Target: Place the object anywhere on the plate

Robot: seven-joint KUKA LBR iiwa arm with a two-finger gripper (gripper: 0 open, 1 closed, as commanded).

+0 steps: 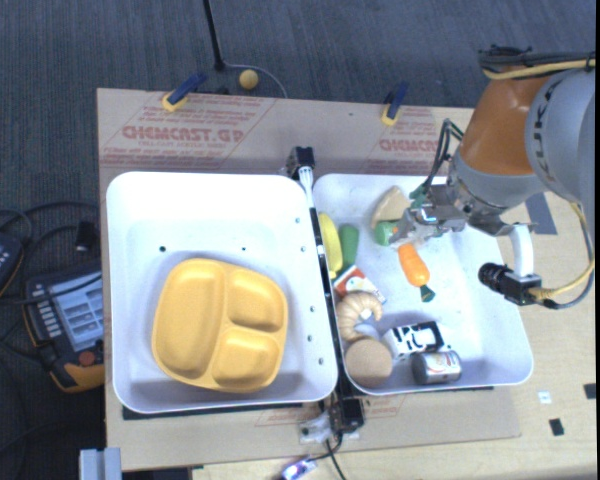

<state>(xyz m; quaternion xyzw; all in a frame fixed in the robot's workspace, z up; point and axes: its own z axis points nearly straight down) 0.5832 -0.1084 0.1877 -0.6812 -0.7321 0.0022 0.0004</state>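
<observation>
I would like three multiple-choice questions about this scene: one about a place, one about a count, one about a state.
1. Where is the yellow plate?
A. left bin
B. right bin
C. on the floor

2. How many compartments does the plate have?
A. one
B. three
C. six

3. What lies on the plate?
A. the toy carrot
B. the can
C. nothing

Answers: 1 A, the plate sits in the left bin. 2 B, ridges divide it into three. 3 C, the toy carrot and the can lie in the right bin.
</observation>
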